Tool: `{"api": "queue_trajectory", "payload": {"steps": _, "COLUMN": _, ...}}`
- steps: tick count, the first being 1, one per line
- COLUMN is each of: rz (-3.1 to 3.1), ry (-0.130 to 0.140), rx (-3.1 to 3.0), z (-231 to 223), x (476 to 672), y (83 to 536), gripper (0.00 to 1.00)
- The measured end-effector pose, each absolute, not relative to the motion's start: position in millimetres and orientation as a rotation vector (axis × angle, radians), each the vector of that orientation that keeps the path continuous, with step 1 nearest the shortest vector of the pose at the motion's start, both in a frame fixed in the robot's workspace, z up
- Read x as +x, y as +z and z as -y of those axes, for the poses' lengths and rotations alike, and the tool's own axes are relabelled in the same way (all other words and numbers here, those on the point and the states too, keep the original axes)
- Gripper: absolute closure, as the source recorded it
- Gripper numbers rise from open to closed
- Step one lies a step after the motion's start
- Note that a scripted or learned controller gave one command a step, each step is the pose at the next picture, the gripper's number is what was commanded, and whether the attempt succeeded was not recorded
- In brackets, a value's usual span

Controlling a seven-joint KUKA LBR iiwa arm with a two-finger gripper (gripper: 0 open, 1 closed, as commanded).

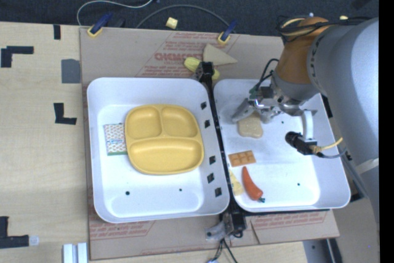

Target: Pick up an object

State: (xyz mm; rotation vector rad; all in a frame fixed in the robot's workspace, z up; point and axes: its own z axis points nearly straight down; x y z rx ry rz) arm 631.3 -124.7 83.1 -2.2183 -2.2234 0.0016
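In the right bin (320,194) lie a beige, rounded piece (250,128), a small tan waffle-like cracker (241,159) and an orange carrot (251,184) with a green tip. My gripper (252,114) hangs over the upper left part of this bin, directly above the beige piece's far edge. It is open, one finger (239,113) splayed out to the left, and nothing is held between the fingers. The arm's grey body and orange band come in from the right.
A yellow divided plate (164,138) and a small patterned box (114,138) sit in the left bin (154,203). A pale yellow bit (236,185) lies beside the carrot. A black divider (212,132) runs between the bins. A cable loops near the wrist (305,141).
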Motion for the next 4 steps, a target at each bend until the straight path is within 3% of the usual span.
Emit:
{"api": "queue_trajectory", "payload": {"steps": 1, "rz": 2.224, "ry": 0.0, "rx": -2.219, "z": 125.4, "x": 647.3, "y": 86.0, "gripper": 0.0}}
{"api": "queue_trajectory", "payload": {"steps": 3, "rz": 2.227, "ry": -0.001, "rx": -2.225, "z": 112.9, "x": 638.3, "y": 86.5, "gripper": 0.0}}
{"api": "queue_trajectory", "payload": {"steps": 4, "rz": 2.227, "ry": 0.0, "rx": -2.224, "z": 113.2, "x": 638.3, "y": 96.4, "gripper": 1.0}}
